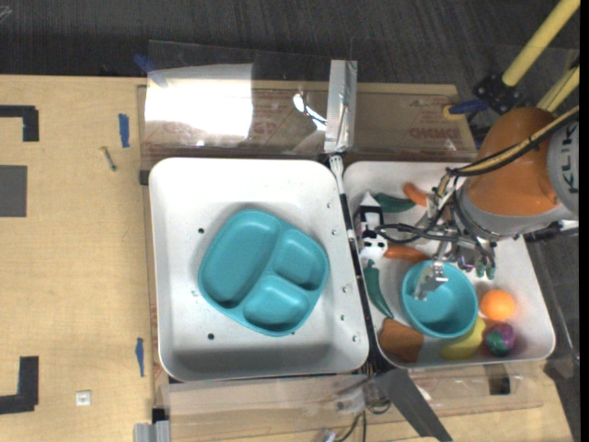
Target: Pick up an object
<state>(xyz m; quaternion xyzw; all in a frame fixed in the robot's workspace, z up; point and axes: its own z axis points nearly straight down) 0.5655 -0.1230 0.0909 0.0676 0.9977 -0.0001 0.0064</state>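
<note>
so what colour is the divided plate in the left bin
Teal blue all over; the divided plate shows plainly in the camera view, lying in the left bin.

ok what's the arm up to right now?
The arm has reached into the right bin, with its gripper down over the teal bowl. Whether it has a hold on anything can't be told from this angle. Around the bowl lie an orange ball, a yellow piece, a brown piece and a carrot. The left bin holds a teal divided plate, untouched.
</note>
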